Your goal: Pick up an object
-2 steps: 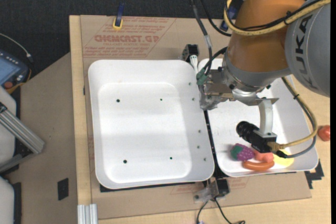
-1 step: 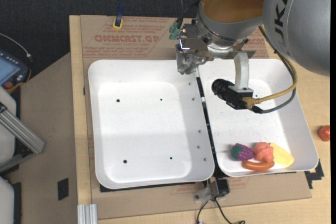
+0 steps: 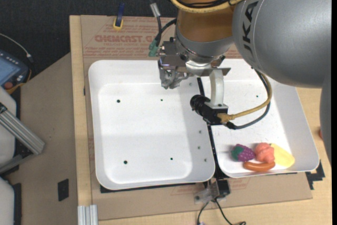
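Note:
Small toy foods lie together at the near end of the right bin: a purple bunch of grapes, an orange-red fruit, a flat yellow piece and a curved orange piece. My gripper hangs below the orange wrist band, over the far right part of the left bin. It is well apart from the toys. I see nothing held at its tip.
Both bins rest on a brown cardboard sheet, with a small blue and yellow clip at its far edge. The big grey arm covers the far part of the right bin. Grey equipment stands at the left edge.

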{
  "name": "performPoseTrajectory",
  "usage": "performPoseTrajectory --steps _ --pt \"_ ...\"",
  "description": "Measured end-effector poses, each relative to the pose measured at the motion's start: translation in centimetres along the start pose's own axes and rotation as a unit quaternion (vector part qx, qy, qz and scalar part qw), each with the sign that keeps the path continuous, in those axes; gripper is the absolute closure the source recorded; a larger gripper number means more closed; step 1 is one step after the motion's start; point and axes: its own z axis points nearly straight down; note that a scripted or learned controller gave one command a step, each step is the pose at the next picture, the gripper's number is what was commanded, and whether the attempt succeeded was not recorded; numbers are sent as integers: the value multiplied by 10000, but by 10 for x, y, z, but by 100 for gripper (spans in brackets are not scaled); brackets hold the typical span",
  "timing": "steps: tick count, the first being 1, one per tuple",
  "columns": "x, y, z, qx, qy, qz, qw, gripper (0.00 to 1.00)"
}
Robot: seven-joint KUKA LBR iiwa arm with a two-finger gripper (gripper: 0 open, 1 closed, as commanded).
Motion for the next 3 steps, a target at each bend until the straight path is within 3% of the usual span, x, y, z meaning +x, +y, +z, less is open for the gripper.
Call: performPoseTrajectory --steps 1,2,3 --pt "30 -32 -38 -56 17 -7 10000 100" --pt "65 -71 18 13 -7 -8 10000 100" --pt "2 -68 -4 -38 -5 55 10000 100"
